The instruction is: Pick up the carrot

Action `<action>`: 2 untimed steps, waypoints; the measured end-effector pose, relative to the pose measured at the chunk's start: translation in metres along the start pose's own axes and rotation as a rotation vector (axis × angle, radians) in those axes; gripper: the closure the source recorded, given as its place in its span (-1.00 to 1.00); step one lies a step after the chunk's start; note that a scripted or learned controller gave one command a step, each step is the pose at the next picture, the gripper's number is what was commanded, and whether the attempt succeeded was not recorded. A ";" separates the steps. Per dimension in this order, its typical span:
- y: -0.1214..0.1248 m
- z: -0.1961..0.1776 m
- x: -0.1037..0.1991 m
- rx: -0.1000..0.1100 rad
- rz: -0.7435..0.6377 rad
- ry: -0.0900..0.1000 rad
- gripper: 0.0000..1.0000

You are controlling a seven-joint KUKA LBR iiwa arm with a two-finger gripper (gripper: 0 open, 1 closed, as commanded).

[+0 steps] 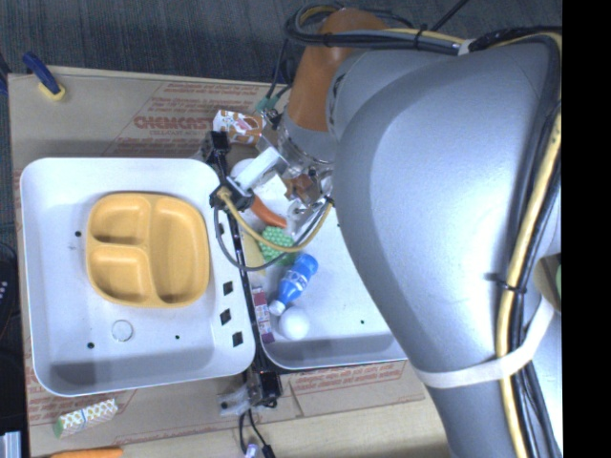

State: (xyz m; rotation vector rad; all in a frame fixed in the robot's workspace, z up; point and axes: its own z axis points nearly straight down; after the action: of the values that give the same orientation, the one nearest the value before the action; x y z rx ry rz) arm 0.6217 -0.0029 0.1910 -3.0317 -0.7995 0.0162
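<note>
Near the upper left corner of the right bin point(329, 349), the carrot point(268, 212) lies as a short orange piece right under the gripper point(286, 191); whether it sits between the fingers cannot be told, nor whether the gripper is apart or together. Just below the carrot rests a green object point(279, 248), and below that a blue bottle point(295, 281) tilts toward a white ball point(292, 325). Black cables point(229, 232) loop beside the gripper along the seam between bins. Left of the seam, the left bin point(52, 351) holds a yellow divided tray point(148, 248). Over the right bin looms the grey arm point(449, 198) with its orange band point(313, 84).
</note>
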 end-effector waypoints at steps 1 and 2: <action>0.016 -0.001 0.020 -0.005 -0.064 0.005 -1.00; -0.005 -0.001 0.033 -0.006 -0.051 0.006 -1.00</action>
State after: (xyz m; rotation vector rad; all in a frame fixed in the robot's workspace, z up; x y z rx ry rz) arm 0.6482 0.0175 0.1914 -3.0142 -0.8772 0.0048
